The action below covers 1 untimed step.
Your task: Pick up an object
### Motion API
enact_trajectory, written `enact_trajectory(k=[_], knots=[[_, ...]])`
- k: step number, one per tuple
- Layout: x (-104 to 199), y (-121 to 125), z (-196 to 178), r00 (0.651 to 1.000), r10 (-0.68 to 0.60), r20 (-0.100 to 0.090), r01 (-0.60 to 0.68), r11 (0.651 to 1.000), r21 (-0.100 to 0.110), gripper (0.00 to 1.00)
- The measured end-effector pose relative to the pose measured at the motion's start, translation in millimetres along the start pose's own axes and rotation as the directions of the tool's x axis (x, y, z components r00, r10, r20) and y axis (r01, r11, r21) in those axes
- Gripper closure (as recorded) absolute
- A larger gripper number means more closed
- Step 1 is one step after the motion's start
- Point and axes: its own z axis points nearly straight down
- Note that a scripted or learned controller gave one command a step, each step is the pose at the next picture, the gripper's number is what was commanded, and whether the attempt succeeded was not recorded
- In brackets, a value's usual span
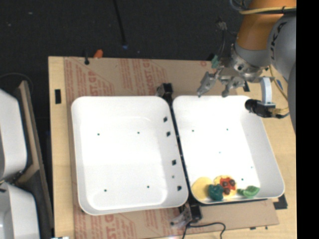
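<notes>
Several small objects lie bunched in the near corner of the right bin (259, 133): a pale yellow round piece (200, 186), a teal lump (215, 192), a red and dark object (227, 182) and a green piece (249, 190). My gripper (214, 89) hangs above the far rim of the right bin, well away from that cluster. Its two fingers stand apart, open, with nothing between them.
The left bin (124, 148) sits beside the right one, with a row of black clips (172, 143) along the seam between them. Both bins rest on a brown cardboard sheet (119, 76) on the bench. White containers (12, 133) stand at the far left.
</notes>
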Motion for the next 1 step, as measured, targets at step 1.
enact_trajectory(k=[1], knots=[[19.5, -31.7, 56.9, 1.0, 0.0, -0.001, 0.0, 1.0, 0.005, 0.0]])
